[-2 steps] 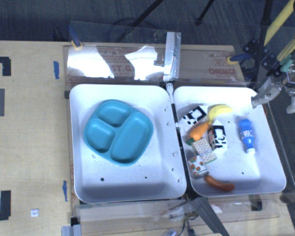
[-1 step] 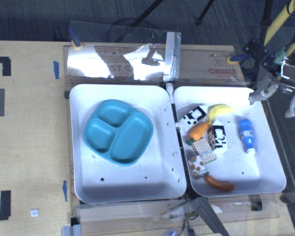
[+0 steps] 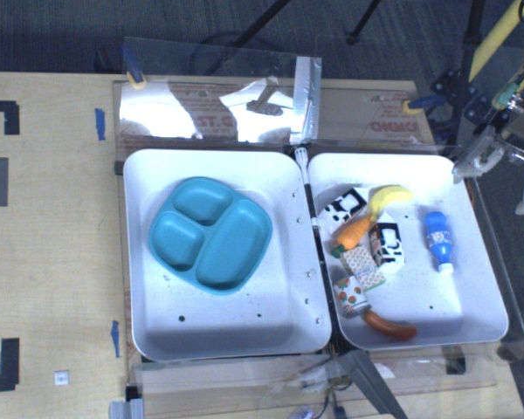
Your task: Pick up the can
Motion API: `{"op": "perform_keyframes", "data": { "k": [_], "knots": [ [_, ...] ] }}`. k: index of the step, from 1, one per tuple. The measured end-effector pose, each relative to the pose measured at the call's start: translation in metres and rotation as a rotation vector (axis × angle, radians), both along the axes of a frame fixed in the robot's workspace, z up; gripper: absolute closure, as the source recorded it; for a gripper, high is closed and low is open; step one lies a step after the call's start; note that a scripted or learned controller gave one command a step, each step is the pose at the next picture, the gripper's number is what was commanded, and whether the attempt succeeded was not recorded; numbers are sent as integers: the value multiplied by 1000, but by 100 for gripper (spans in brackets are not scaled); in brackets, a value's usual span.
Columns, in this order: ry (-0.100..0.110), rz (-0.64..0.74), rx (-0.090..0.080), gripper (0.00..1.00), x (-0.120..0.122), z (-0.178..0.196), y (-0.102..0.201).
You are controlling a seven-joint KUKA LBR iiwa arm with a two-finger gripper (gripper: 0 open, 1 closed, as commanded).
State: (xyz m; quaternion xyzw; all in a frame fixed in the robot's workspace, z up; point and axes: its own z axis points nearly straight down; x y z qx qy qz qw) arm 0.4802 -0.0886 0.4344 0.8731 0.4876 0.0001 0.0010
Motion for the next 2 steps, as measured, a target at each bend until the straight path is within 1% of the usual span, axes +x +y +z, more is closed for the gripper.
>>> {"op": "perform_keyframes", "data": {
  "k": [1, 2],
  "knots": [
    [-1, -205, 0, 0, 0, 0, 10],
    [-1, -389, 1, 0, 0, 0, 27]
  ]
}}
